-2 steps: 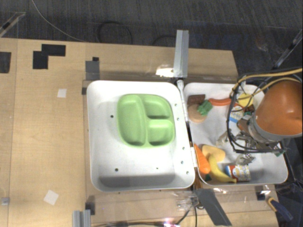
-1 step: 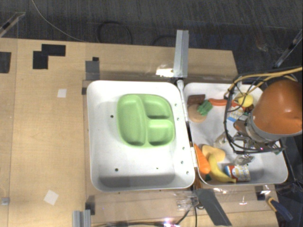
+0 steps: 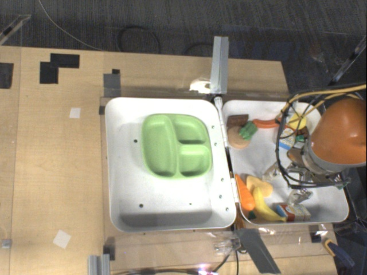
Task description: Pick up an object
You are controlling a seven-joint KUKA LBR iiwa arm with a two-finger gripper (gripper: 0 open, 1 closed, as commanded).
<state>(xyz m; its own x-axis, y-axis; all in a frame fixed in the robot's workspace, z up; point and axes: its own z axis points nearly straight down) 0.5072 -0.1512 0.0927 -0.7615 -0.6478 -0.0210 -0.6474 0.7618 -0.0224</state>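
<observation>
The right bin (image 3: 269, 148) holds several small objects. An orange carrot-like piece (image 3: 246, 195) and a yellow banana (image 3: 261, 202) lie in its near left corner, with a small blue and red item (image 3: 288, 212) beside them. A tan round piece with a green top (image 3: 242, 134), a brown block (image 3: 237, 120) and a red sausage shape (image 3: 266, 122) sit near the far left corner. My gripper (image 3: 300, 197) hangs below the orange band (image 3: 340, 132) over the bin's near right part, just above the blue and red item. I see nothing held in it.
The left bin (image 3: 123, 171) carries a green divided tray (image 3: 175, 145). Yellow and black cables (image 3: 295, 116) loop around the wrist over the right bin's far right part. A metal post (image 3: 219, 65) stands behind the wall between the bins.
</observation>
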